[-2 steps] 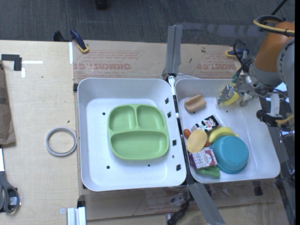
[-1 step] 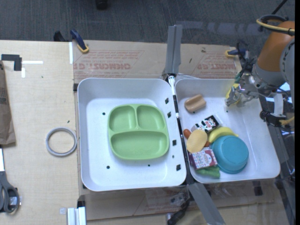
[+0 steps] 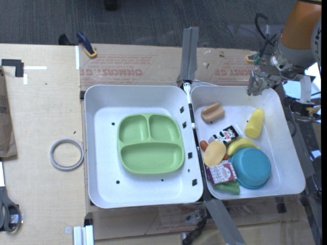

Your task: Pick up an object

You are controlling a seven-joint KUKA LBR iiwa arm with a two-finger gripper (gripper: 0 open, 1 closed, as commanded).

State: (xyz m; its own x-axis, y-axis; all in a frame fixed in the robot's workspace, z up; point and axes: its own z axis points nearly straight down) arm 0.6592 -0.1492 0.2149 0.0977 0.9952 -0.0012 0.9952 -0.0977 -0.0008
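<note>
One smooth green plastic tray (image 3: pixel 151 143) with three compartments is seen in the left shallow white bin (image 3: pixel 97 152), with bare floor left all round it. In the right white bin (image 3: pixel 284 111), a round blue plastic bowl (image 3: pixel 251 168) lies at five o'clock, a tan bun-shaped toy (image 3: pixel 212 112) at eleven and a yellow rounded bottle (image 3: pixel 254 123) beside bare floor at one. The two-finger gripper (image 3: pixel 257 84) hangs over the far rim at one o'clock, nothing seen held.

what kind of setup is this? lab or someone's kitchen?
Most likely a robotics lab grasping bench. A robot arm reaches over two white bins; one holds a green divided plate, the other toy food such as a hot dog. Carpet floor, cardboard underlay.
</note>
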